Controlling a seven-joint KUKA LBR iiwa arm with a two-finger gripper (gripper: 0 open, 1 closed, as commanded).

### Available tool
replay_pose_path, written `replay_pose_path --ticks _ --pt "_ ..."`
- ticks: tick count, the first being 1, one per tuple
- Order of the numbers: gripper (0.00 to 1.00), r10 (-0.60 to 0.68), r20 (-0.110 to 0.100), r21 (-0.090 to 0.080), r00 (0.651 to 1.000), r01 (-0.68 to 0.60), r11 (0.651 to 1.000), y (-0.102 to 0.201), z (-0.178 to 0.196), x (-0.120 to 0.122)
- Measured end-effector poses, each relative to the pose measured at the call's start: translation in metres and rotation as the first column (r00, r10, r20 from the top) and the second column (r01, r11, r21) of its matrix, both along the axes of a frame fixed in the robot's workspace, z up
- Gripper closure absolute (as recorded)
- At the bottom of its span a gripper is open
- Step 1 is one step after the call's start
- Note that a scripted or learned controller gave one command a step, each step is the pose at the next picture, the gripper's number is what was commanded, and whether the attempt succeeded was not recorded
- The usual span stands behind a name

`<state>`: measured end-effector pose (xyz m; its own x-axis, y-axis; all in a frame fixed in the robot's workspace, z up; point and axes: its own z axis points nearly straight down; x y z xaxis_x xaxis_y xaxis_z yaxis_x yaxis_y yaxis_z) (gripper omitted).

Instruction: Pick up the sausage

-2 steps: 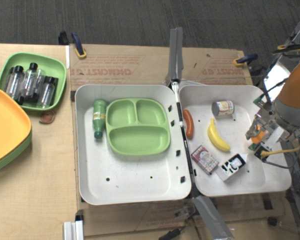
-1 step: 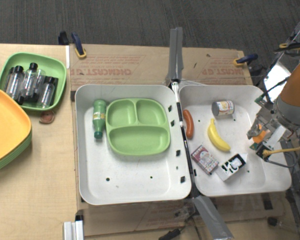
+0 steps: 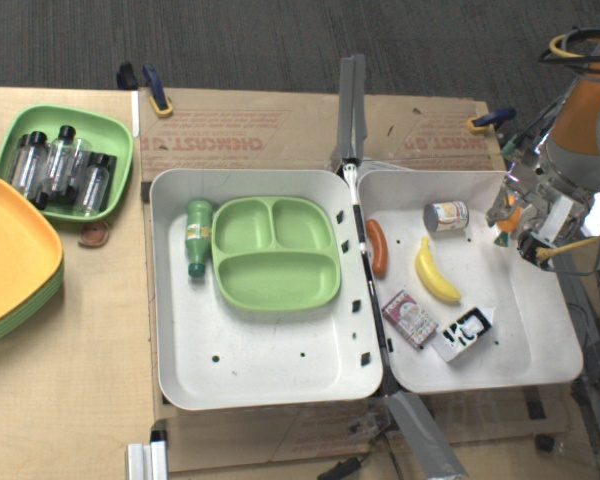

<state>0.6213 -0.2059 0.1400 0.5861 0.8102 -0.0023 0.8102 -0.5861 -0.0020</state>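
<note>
Lying nearest the camera in the right bin [image 3: 540, 363], a small black-and-white box [image 3: 464, 333] and a pink packet [image 3: 410, 319] are sitting side by side, below and to the left of the pincer [image 3: 520, 230]. That pincer is hanging over the right bin's right edge, tilted inward; whether it is spread or pressed together, I cannot tell, and nothing is showing in its grip. A tin can [image 3: 446, 215] is lying on its side just to the pincer's left, and a banana [image 3: 435, 273] is lying a little farther left and lower. Both are standing between the pincer and the sausage [image 3: 378, 247], which is resting well apart from it, against the right bin's left wall. Beyond that wall, in the left bin [image 3: 270, 368], a green divided tray [image 3: 275, 252] is sitting with a green bottle [image 3: 198, 236] touching its far side.
</note>
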Motion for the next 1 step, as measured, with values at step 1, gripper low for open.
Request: replay_pose_path --ticks 1 --pt "1.0 -0.368 -0.003 0.0 0.93 0.368 0.93 -0.0031 -0.0181 -0.0328"
